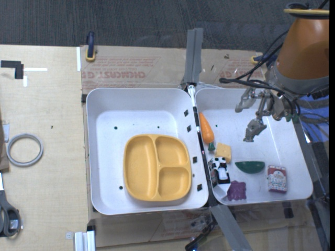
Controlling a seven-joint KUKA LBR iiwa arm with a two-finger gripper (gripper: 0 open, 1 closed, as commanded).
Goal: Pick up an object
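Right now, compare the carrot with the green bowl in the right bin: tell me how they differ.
The carrot is orange and long; the green bowl is dark green and wide. The carrot lies against the divider between the bins, while the green bowl sits nearer the bin's middle, beside the red carton. Both rest in the right bin, apart from the gripper.

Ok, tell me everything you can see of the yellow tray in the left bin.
The yellow tray is a rounded-square plate, seemingly matte plastic, divided by raised ridges into three compartments: one long section down its left side and two smaller ones stacked on the right. All three hold nothing. It lies flat and right way up on the floor of the left bin, toward the near right part, close to the wall shared with the other bin. Only the bin floor touches it; the gripper hangs over the right bin, well apart.
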